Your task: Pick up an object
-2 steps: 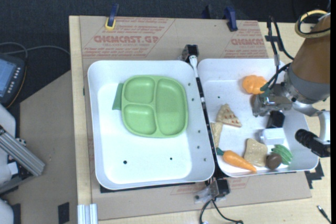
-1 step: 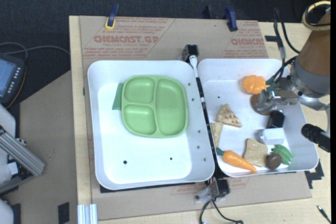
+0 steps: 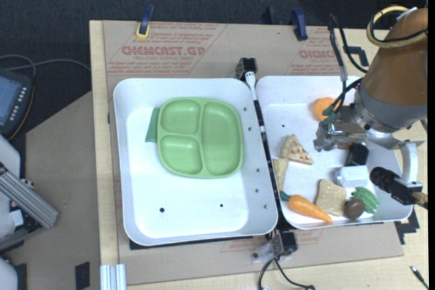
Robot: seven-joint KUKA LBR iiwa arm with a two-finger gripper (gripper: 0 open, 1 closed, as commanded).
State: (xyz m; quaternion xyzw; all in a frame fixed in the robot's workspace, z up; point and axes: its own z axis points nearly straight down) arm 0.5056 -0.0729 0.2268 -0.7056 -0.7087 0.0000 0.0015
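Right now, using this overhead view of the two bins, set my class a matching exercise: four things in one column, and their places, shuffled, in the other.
Things:
1. green divided plate
2. carrot
3. triangular wedge
4. small orange piece

Places:
A. near the front edge of the right bin
B. in the left bin
C. far part of the right bin, beside the end effector
D. middle of the right bin, near the divide between the bins

Pairs: 1-B, 2-A, 3-D, 4-C
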